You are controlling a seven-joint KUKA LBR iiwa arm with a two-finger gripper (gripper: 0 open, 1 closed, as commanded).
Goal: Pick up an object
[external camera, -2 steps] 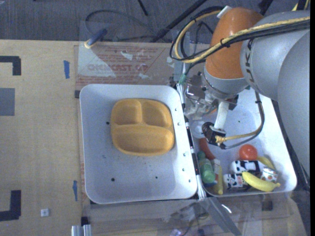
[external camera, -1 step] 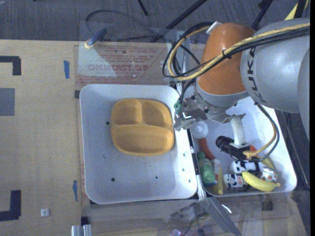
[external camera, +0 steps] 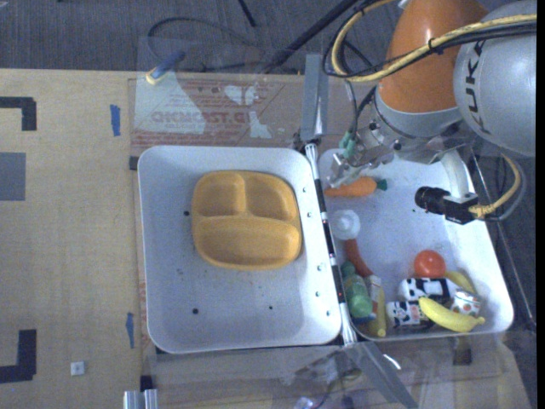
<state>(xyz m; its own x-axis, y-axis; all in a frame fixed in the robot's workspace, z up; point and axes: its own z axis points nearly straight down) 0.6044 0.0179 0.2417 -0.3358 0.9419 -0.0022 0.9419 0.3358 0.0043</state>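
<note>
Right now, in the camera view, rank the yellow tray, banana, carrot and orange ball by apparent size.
1. Yellow tray, by far.
2. Banana and carrot: look alike, not ranked.
3. Orange ball.

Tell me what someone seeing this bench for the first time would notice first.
Probably the yellow divided plate, lying alone in the middle of the left bin. Next, the grey arm with its orange band, reaching in from the right and lowering its pincer to the carrot at the right bin's far left corner. Then the jumble at that bin's near end: a banana, a cow toy and an orange ball.
</note>
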